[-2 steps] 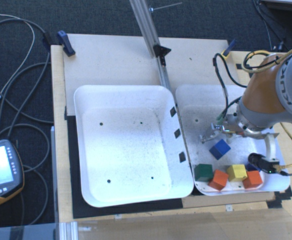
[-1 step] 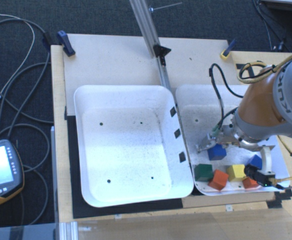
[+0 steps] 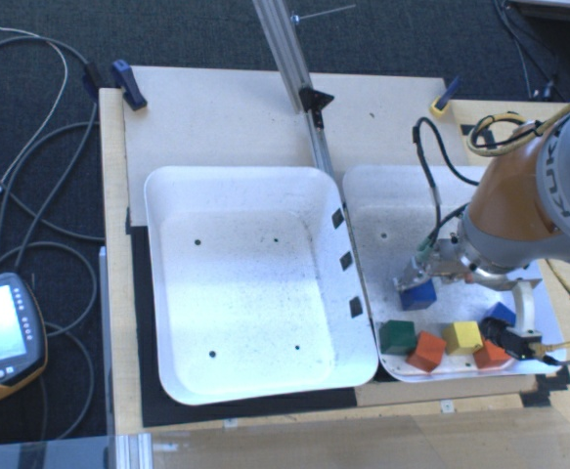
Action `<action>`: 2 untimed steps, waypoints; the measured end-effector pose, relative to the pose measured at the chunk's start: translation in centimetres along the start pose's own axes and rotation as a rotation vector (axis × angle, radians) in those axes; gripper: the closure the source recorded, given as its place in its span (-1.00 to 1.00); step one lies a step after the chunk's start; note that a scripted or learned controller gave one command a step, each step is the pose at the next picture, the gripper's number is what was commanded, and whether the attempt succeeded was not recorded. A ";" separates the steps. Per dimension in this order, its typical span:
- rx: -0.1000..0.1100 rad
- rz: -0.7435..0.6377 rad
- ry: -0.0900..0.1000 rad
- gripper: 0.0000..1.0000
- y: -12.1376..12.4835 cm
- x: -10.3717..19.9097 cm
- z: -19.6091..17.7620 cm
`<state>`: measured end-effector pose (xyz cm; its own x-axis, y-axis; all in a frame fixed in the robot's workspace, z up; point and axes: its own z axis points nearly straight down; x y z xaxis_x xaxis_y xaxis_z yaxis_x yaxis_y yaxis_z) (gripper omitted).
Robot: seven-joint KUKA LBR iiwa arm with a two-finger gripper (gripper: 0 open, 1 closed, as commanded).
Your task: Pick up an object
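Blue block (image 3: 418, 294), at the gripper (image 3: 423, 274)'s six o'clock, is my grasp target; finger state I cannot tell, so next I lift and verify.

This was a robotics lab. A grey and orange industrial arm (image 3: 519, 203) reached over a plain counter (image 3: 216, 115) that bore two shallow white bins (image 3: 250, 281) on a dark carpeted floor (image 3: 40, 8). Loose cables (image 3: 21, 164) trailed across that floor, a teach pendant (image 3: 1, 335) with a lit screen lay at the left, and an aluminium strut (image 3: 280, 37) rose from the counter.
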<state>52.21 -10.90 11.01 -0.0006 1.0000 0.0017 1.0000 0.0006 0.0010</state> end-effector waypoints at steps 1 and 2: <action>-0.010 -0.007 -0.001 1.00 5.1 5.3 -9.4; 0.001 -0.009 0.002 1.00 5.3 13.5 -8.9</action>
